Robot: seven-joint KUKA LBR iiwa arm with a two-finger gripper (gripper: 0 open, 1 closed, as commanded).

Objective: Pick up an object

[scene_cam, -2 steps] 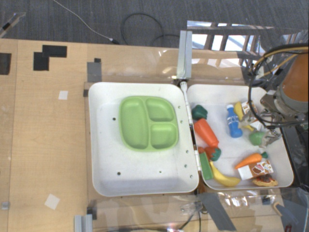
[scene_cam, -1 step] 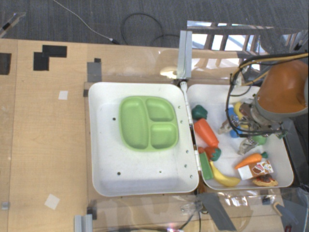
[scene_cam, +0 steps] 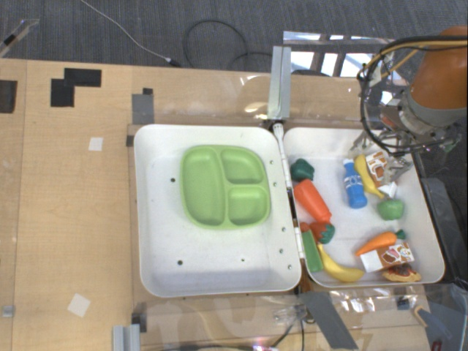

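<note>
My gripper (scene_cam: 387,168) hangs over the far right part of the right bin (scene_cam: 431,232), below the orange-banded wrist (scene_cam: 441,79) and a tangle of cables. It is right at a small white and orange carton (scene_cam: 376,164), with a short yellow banana (scene_cam: 365,179) just left of it. Whether the carton is held cannot be made out. A blue bottle (scene_cam: 354,184) lies left of those and a green round fruit (scene_cam: 391,209) lies just below the gripper.
The right bin also holds a dark green piece (scene_cam: 302,170), an orange-red bottle (scene_cam: 313,200), a green cucumber (scene_cam: 311,251), a long banana (scene_cam: 338,266), a carrot (scene_cam: 380,241), a second carton (scene_cam: 398,254) and a pastry (scene_cam: 401,273). In the left bin (scene_cam: 157,254) lies a green divided plate (scene_cam: 223,186).
</note>
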